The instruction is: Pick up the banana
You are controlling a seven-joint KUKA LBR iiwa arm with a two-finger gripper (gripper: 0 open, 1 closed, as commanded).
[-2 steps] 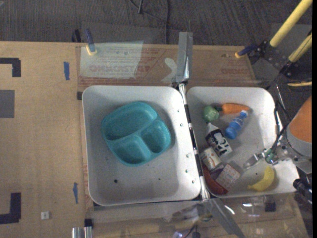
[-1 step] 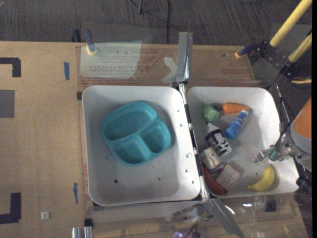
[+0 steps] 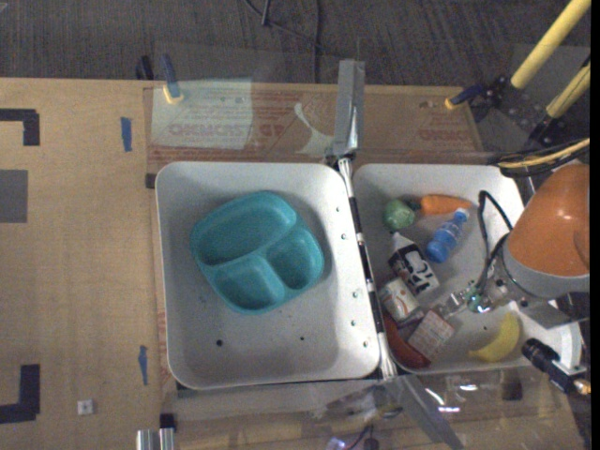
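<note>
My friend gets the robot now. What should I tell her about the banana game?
Gripper: low in the right bin, just left of the banana; I cannot tell if it is open or shut.
Banana: lies by the right bin's near right corner, not between the fingers.
Nearby: blue bottle, green ball, a carrot. Teal divided plate sits in the left bin.
Done: nothing picked up yet.
Left: grab the banana and lift it.

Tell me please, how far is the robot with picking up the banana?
Done: the arm has reached over the right bin. In hand: nothing visibly; the gripper sits low beside the banana, which lies on the bin floor. Left: grasping the banana and lifting it.
</note>
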